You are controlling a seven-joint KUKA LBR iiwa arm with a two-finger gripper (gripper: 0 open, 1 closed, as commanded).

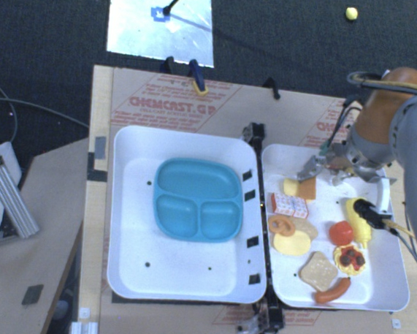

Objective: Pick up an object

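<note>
My gripper [313, 167] hangs over the back left part of the right bin [395, 291], on the grey arm with its orange band [383, 106]. Just below its tip lie a brown wedge [307, 187] and a small yellow round piece [290, 187]; I cannot tell whether the tip touches them. Several more toy foods lie in this bin: a red-and-white box [290, 205], an orange ring [282, 225], a yellow disc [291, 243], a bread slice [318, 270], a sausage [332, 290], a tomato [341, 232], a banana [358, 217] and a small tart [349, 258].
The left bin [122, 264] holds a blue divided plate [196, 200]. A black divider with clips [258, 197] runs between the two bins. A white strip [383, 193] lies by the right bin's far wall. Cables trail along the arm at the right.
</note>
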